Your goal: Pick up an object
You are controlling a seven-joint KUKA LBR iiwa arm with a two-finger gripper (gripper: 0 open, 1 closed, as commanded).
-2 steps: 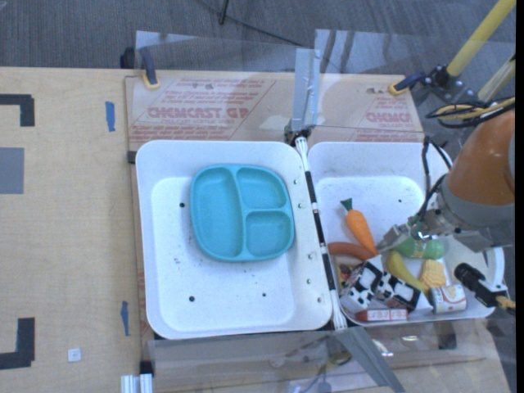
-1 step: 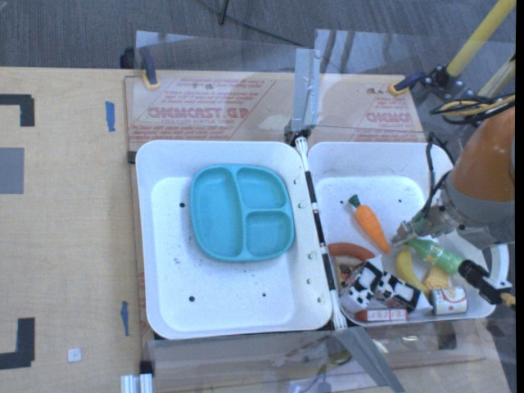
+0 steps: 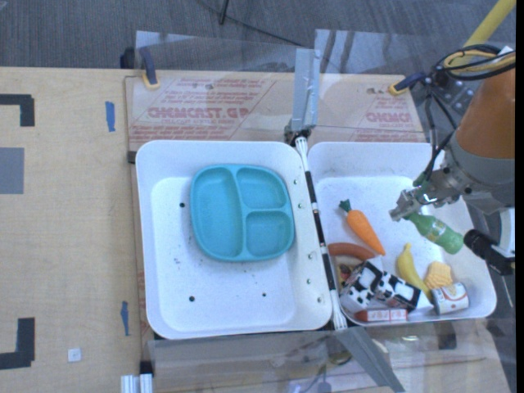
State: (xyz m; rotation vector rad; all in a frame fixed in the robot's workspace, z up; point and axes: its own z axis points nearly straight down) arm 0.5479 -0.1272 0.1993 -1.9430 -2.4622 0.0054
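At the right of the frame, the end effector (image 3: 414, 203) hung low over the right bin (image 3: 360, 160), its tip touching the cap end of a green bottle (image 3: 435, 231); I could not tell whether it gripped anything. Left of the bottle lay a carrot (image 3: 362, 228), and below it a banana (image 3: 409, 268) and a black-and-white toy (image 3: 378, 285). Over in the left bin (image 3: 164, 244) sat a teal divided plate (image 3: 242, 212).

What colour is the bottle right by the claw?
Green, with a white cap: the bottle by the claw, seen in the camera view.
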